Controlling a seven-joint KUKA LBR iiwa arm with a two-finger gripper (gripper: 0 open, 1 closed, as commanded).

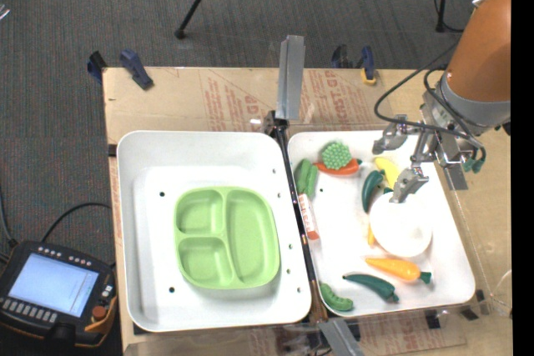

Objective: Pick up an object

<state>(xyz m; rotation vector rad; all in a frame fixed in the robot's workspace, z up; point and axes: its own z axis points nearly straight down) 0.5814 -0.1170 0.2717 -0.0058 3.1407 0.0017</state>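
Note:
The right bin (450, 217) holds several toy foods. A green knobbly piece (336, 154) lies on a red-orange one (348, 168), beside a green cucumber (306, 177). A yellow banana (385, 171) and a dark green pepper (370, 191) sit above a white round plate (402, 231). An orange carrot (395, 268), a dark green vegetable (372, 284) and a green pod (337, 297) lie near the front. My gripper (399, 162) hangs over the bin's upper right, above the banana and the plate's far edge. Its fingers are spread open with nothing between them.
The left bin (138, 179) holds a light green divided tray (227, 238). A red and white tube (309, 218) lies along the wall between the bins. A grey upright post (290, 83) stands behind the bins. A teach pendant (54, 288) lies at the lower left.

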